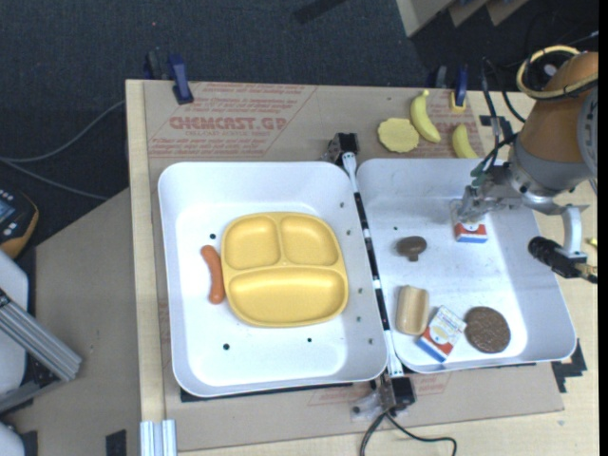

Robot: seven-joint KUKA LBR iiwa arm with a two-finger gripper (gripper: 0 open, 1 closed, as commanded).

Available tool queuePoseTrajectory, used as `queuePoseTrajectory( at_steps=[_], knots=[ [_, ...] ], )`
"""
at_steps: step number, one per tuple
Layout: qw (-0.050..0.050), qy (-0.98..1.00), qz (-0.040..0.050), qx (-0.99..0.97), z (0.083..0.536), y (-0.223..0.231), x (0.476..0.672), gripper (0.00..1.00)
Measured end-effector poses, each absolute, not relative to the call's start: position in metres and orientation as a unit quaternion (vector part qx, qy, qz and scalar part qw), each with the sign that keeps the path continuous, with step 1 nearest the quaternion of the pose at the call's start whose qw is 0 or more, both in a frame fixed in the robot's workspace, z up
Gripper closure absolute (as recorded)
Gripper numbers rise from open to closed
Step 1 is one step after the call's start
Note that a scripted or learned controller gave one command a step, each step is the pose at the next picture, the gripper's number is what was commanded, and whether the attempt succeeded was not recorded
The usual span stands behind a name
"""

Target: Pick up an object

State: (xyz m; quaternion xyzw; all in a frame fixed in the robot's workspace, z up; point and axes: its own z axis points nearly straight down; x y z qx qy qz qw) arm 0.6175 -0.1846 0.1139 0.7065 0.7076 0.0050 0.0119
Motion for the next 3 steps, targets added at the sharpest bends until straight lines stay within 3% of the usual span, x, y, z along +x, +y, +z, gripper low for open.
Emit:
queuePoseTrajectory(
  at_steps=[1,2,3],
  knots=[
    [-0.003,0.709,-0.0003,0.705,0.083,-0.126,0.614,1.00],
    [-0.001,0.707,-0.0005,0.707,0.084,-0.130,0.614,0.00],
    [-0.003,0.707,-0.0012,0.708,0.084,-0.120,0.576,0.00]
  ],
)
